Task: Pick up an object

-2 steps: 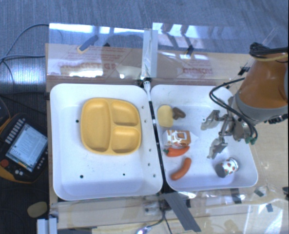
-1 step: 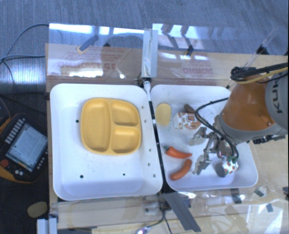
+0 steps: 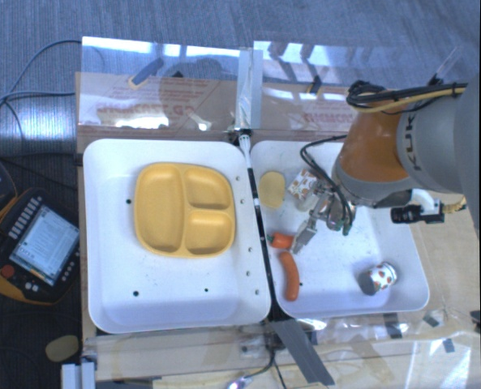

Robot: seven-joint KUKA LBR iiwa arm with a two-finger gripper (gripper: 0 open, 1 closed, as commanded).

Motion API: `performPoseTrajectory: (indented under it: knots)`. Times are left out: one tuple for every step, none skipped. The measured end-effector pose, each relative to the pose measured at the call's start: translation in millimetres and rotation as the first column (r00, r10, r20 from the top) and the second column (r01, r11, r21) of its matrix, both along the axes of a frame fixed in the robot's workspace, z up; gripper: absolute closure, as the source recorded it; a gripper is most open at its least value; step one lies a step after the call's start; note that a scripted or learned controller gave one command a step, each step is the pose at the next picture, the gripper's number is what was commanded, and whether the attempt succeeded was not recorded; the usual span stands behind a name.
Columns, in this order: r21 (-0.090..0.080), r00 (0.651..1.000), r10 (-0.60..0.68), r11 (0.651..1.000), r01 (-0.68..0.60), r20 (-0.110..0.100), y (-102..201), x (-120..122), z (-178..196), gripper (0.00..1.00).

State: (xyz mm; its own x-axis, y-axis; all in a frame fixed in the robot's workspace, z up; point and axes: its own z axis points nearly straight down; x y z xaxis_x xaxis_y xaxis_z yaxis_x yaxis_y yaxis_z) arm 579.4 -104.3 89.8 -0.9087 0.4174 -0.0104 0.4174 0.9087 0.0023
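My gripper [image 3: 315, 224] hangs over the middle of the right bin [image 3: 402, 290], its fingers spread open with nothing between them. Just left of the fingertips lies a small orange carrot piece [image 3: 281, 240]. Below that rests a reddish sausage [image 3: 290, 275]. A pale yellow round piece [image 3: 272, 189] sits at the bin's upper left, beside a small white patterned item [image 3: 302, 185] close to the wrist. A grey and white patterned ball-like object [image 3: 378, 278] sits at the lower right of the bin.
The left bin [image 3: 110, 298] holds a yellow divided tray [image 3: 184, 208]. A ridge [image 3: 256, 217] separates the two bins. Clear plastic panels stand behind the bins. A handheld controller [image 3: 29, 245] lies off the bench to the left.
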Motion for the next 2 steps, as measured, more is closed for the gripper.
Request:
performPoseTrajectory:
  knots:
    - [-0.005, 1.0, 0.001, 1.0, -0.001, 0.005, -0.5, 1.6, 11.1, 1.0]
    - [-0.005, 1.0, -0.019, 1.0, 0.019, -0.006, 76.2, -41.0, 95.2, 1.0]
